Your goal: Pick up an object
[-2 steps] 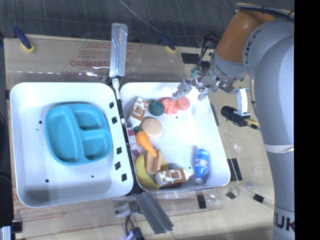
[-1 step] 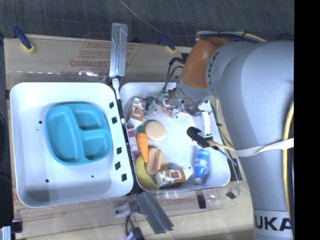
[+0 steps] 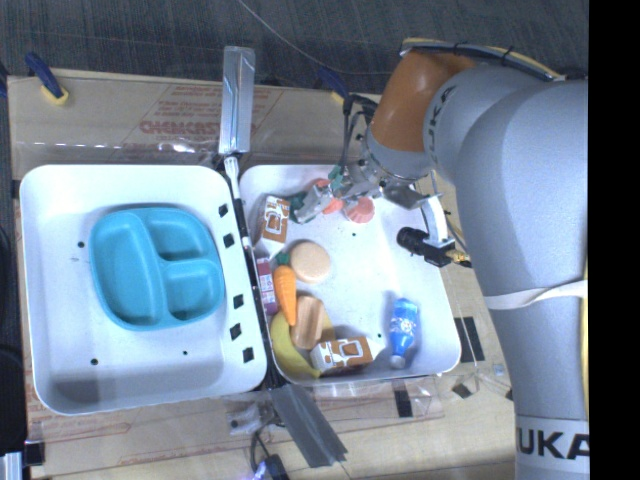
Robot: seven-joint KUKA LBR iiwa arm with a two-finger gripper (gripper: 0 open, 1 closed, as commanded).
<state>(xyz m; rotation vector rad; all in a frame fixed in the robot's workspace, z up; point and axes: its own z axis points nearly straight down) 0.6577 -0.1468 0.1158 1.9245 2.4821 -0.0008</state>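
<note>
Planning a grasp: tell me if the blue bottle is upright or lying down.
Lying down. The blue bottle rests on its side on the right bin floor, beside a small carton.

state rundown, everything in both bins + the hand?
blue tray: flat in left bin, holds nothing
carrot: lying by the divider
blue bottle: on its side
carton: on its side, near edge
round bun: flat, apart from hand
hand: low over right bin's far end
</note>
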